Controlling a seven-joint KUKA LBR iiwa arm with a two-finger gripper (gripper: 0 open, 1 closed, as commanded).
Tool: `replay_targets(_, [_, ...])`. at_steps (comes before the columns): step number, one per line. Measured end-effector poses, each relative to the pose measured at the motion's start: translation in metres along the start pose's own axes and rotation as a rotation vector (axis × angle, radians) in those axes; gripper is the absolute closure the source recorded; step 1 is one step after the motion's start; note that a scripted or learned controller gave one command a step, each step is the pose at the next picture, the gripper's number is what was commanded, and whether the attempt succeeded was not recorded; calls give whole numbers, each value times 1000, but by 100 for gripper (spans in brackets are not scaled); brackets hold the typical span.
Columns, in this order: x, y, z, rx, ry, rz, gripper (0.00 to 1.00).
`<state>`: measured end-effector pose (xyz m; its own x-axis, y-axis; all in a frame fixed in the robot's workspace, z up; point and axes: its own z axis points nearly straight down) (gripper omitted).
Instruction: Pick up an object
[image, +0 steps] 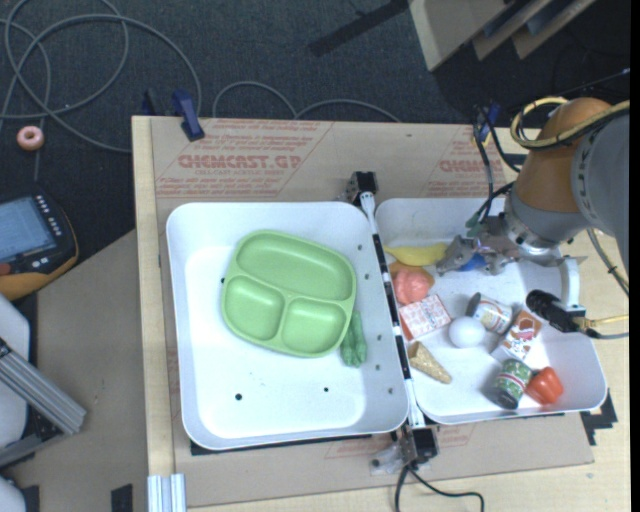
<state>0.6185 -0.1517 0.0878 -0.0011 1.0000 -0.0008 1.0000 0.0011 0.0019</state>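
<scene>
- Two white bins sit side by side on the desk (300, 145): the left bin (200, 400) holds one green divided plate (288, 293), and the right bin (585, 375) holds the small objects, so picking happens there.
- The pincer (470, 255) hangs low at the right bin's far end; whether it is clenched or released I cannot tell, and nothing shows between its tips.
- Just left of the pincer lies one banana (420, 254), probably the likeliest target; one pink ball (411, 285) lies below that.
- Nearer the camera than the pincer: one white ball (466, 332), one cone (428, 362), one printed carton (425, 315), one can (510, 383), one red piece (546, 385).
- One green scrap (354, 342) lies far left, beside the plate.
</scene>
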Motion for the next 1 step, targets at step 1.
replay_targets(1, [39, -32, 2, 0, -1, 1, 0])
